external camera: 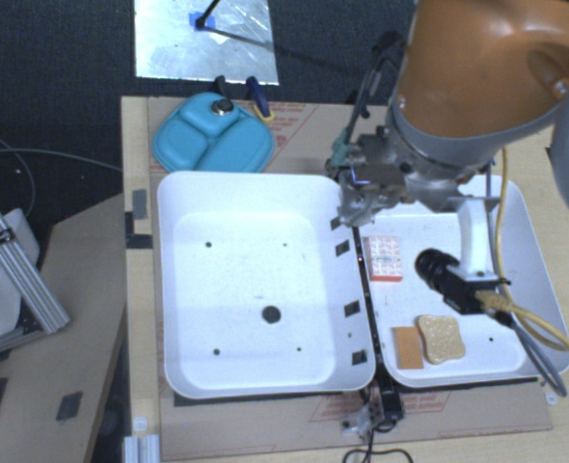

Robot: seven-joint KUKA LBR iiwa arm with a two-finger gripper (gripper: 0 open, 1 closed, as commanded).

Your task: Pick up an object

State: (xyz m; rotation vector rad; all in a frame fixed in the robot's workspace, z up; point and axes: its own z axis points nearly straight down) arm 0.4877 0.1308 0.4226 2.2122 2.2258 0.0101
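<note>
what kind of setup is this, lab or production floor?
Most likely a lab test bench for robot picking. Two shallow white bins sit side by side on a cardboard-covered bench, the arm reaches over the right one, and loose test items lie in it: a toy bread slice and a small card.

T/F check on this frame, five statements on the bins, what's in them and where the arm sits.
1. The arm hangs over the right bin. True.
2. The slice of toast lies in the left bin. False: it lies in the right bin, near the front edge.
3. A small card with red print lies in the right bin close to the divide between the bins. True.
4. The blue divided tray sits inside the left bin. False: it sits on the bench behind that bin.
5. An orange-brown block lies beside the toast. True.
</note>
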